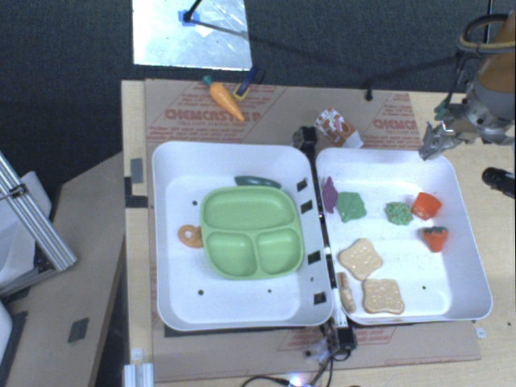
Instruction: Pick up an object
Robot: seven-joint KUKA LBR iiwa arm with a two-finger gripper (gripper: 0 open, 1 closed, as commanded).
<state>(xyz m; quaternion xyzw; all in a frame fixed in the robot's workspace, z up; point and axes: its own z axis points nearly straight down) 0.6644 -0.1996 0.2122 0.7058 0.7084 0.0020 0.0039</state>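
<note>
My gripper (438, 142) hangs over the far right corner of the right bin (459, 297), with nothing visible between its fingers. In that bin lie an orange-red block (426, 205), a small red pepper-like piece (434, 238), a green broccoli piece (398, 213), a green leafy piece (351, 206), a purple piece (329, 193), and two toast slices (360, 258) (382, 296). The nearest object, the orange-red block, sits below and slightly left of the gripper, apart from it.
The left bin (173, 297) holds a green divided plate (250, 230), a small orange ring (190, 235) and a dark item (258, 181) behind the plate. Outside the bins lie a toy carrot (226, 101) and a small packet (334, 127). A foil sheet (192, 22) is at the back.
</note>
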